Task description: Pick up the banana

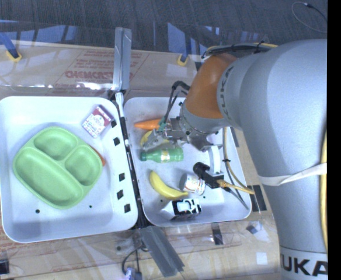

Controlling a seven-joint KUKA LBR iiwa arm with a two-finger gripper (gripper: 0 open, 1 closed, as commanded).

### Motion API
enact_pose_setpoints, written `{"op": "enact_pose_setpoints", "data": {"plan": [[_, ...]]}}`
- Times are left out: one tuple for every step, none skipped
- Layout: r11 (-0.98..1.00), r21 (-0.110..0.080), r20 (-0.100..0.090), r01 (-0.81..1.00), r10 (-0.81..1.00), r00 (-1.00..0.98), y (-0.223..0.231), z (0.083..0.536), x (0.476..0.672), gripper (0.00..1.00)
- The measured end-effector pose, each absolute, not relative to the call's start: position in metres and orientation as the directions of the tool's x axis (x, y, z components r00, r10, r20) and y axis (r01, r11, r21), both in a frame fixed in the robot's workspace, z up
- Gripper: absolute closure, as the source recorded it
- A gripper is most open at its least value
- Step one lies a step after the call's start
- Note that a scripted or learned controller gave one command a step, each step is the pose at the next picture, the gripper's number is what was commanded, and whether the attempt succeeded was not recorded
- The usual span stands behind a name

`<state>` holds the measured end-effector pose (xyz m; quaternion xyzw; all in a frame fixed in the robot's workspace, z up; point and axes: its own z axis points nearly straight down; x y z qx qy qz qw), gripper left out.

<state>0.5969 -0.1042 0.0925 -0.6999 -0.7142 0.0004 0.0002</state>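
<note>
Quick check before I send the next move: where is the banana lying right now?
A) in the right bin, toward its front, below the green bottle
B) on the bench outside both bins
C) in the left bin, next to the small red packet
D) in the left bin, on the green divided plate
A: the banana lies on the floor of the right bin, nearer the front edge than the green bottle, while the gripper sits farther back by the bottle.
</note>
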Motion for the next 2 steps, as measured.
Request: {"op": "enact_pose_setpoints", "data": {"plan": [[0.025, -0.002, -0.001, 1.0, 1.0, -0.025, -0.104, 0.1022, 0.5969, 1.0], [0.025, -0.002, -0.001, 1.0, 1.0, -0.025, -0.104, 0.1023, 0.5969, 0.0]]}}
